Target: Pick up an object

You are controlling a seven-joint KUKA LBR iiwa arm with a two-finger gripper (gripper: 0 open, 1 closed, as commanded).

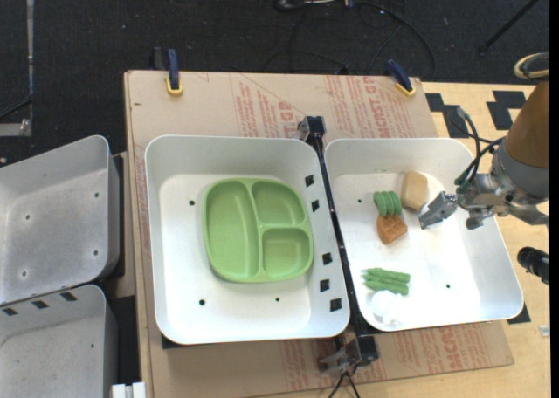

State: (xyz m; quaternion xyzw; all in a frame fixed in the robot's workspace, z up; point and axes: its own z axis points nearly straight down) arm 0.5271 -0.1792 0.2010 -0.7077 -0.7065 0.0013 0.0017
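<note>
Overhead, cardboard-topped bench [262, 99] on dark cabled floor [262, 30], two white bins [166, 239], end effector [437, 210] grip state unclear, perhaps empty.

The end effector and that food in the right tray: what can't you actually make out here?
- End effector, camera view: too small and blurred to tell its state.
- Arm: cut off by the right edge.
- White item at the right bin's near edge: blends into the bin, identity unclear.
- Tan lump: too small to identify.
</note>
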